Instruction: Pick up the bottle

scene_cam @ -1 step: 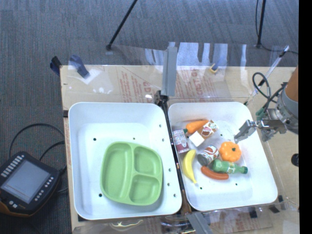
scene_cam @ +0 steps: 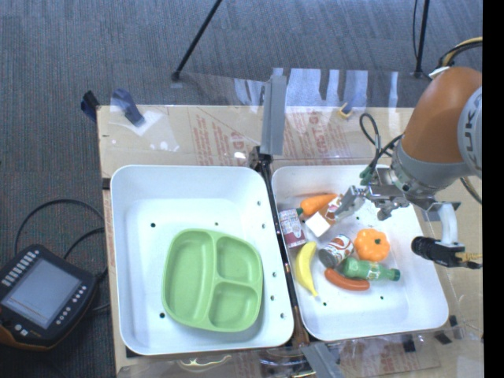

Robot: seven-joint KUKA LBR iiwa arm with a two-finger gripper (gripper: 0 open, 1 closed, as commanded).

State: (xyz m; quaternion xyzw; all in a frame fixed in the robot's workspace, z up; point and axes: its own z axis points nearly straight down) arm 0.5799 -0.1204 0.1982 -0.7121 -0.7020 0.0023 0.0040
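The bottle is green with a darker cap and lies on its side in the right bin, its cap pointing right. It rests just above a red pepper and below a small orange pumpkin. My gripper hangs over the back of that bin, above the right end of a carrot and well up and left of the bottle. Nothing shows in its grasp.
Crowding the bottle in the right bin are a banana, a tipped can, a labelled can and a white block. The left bin holds a green divided plate. A black fitting juts over the right rim.
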